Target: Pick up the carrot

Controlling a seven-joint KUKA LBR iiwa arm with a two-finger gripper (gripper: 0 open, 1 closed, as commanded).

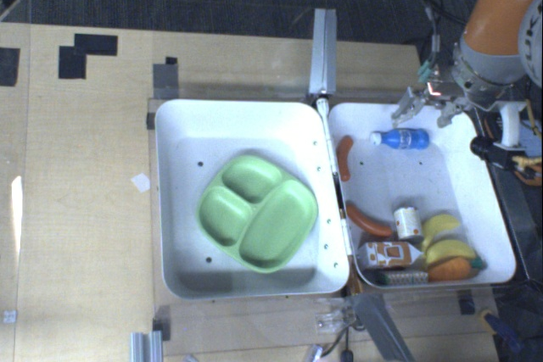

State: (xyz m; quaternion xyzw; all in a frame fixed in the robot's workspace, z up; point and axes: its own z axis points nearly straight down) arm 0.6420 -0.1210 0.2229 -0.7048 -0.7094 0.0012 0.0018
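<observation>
Gripper (422,102) hangs spread and empty by the blue bottle (401,139); the carrot (368,220) looks light, stiff, smooth, so I'd pinch its middle.

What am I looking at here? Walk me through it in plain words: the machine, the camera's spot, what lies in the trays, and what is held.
One camera looks down at a slant on a bench. The grey and orange machine at the right is a robot arm; its gripper hangs open over the back edge of the right bin with nothing between its fingers. The left bin holds a green divided plate. The right bin holds a blue bottle just below the gripper, two long orange-red pieces, either of which may be the carrot, a small white can, yellow bananas, a round orange fruit and a carton.
</observation>
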